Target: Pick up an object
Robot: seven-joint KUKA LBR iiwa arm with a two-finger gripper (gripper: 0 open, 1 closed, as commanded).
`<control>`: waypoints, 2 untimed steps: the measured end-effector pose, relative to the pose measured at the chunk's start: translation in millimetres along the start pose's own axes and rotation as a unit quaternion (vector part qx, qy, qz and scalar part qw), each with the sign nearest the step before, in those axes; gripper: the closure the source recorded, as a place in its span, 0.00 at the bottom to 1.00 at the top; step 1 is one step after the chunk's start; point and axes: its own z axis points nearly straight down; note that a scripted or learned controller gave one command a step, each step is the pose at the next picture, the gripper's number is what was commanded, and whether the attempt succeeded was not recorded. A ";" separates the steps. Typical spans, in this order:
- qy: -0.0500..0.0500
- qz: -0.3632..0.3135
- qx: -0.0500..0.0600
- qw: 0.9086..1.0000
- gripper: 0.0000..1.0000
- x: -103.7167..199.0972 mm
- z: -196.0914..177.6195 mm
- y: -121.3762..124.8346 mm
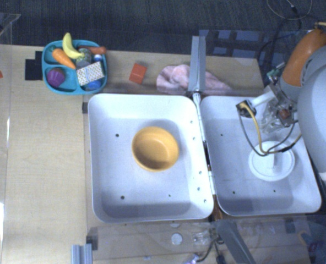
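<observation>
A yellow bowl (pixel 155 148) sits upright in the middle of the left bin (pixel 105 197). A white round disc (pixel 271 165) lies flat in the right bin (pixel 232 197), toward its right side. My gripper (pixel 274 119) hangs over the right bin's far right part, just behind the white disc, with yellow and black cables looping off it. The grey arm with its orange band (pixel 300 54) comes in from the right and covers the bin's right rim.
Behind the bins lie a blue tray (pixel 48 85) of toy food, a small orange block (pixel 137 73) and a pink cloth (pixel 174 79). A grey metal divider (pixel 195 65) runs up between the bins. Light wooden bench lies to the left.
</observation>
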 end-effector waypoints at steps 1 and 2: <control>0.006 -0.058 -0.003 0.998 1.00 -15.7 -109.0 -35.5; 0.005 -0.196 -0.004 0.981 1.00 -3.3 -135.0 -55.4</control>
